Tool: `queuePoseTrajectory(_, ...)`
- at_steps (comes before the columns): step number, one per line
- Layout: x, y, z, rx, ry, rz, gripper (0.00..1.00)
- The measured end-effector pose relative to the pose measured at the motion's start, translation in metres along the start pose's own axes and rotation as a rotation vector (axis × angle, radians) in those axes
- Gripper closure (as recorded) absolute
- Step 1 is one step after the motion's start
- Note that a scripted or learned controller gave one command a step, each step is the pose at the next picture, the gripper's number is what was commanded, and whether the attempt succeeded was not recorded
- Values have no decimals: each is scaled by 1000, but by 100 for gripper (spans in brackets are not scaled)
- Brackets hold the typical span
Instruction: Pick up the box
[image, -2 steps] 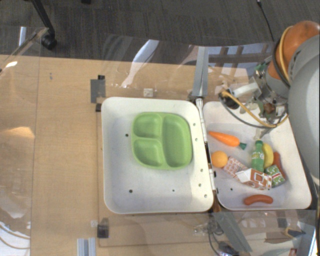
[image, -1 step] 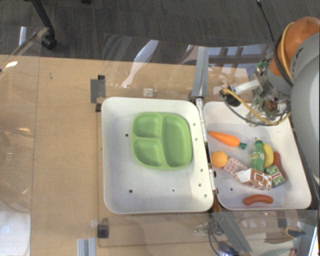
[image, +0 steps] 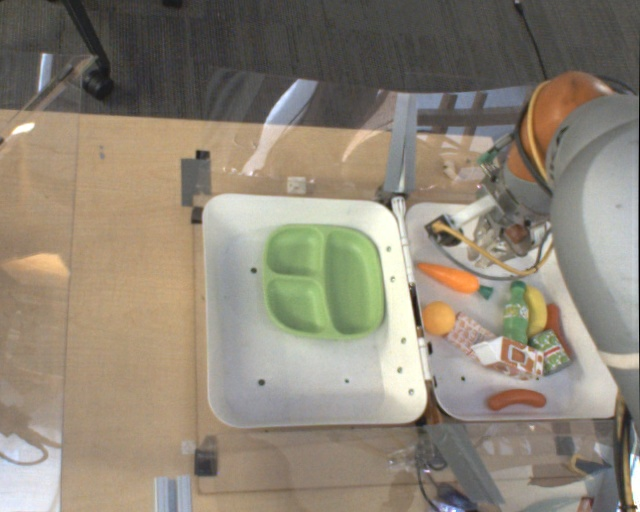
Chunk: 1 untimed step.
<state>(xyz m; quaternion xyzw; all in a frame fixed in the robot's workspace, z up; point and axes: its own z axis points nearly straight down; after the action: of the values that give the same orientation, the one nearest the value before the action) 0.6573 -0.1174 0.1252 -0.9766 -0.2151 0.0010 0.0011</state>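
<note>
A small red and white box (image: 513, 357) lies in the right bin (image: 590, 395), towards its near side. A flat red-patterned packet (image: 467, 333) touches its left end, and a green box (image: 551, 351) sits at its right. My gripper (image: 487, 236) hangs over the far end of the same bin, well behind the box and apart from it, with a yellow cable looping around it. The grey arm with its orange band comes in from the right and covers the bin's right side.
In the right bin also lie a carrot (image: 448, 277), an orange (image: 438, 318), a green bottle (image: 516, 310), a banana (image: 537, 308) and a red sausage (image: 517, 400). The left bin (image: 235, 390) holds a green divided plate (image: 325, 281).
</note>
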Motion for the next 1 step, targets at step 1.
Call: queuePoseTrajectory(1, 0, 0, -1, -1, 1, 0, 0)
